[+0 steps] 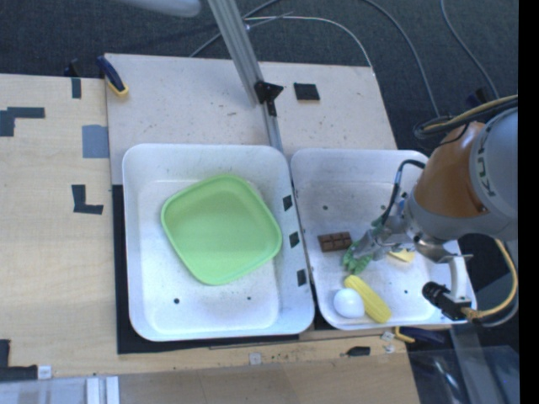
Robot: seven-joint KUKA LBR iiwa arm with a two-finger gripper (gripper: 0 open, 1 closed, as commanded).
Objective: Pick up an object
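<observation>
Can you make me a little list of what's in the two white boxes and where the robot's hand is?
left bin: green plate, lying flat
right bin: brown chocolate bar, green item, yellow corn cob, white ball, small yellow piece
corn and ball: side by side, near the front edge
gripper: low in the right bin, beside the green item
holding anything: cannot tell

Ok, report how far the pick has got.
Done: the gripper is low in the right bin, at the green item. In hand: nothing visibly held. Left: grasp and lift; the brown block, yellow corn and white ball lie untouched.
</observation>
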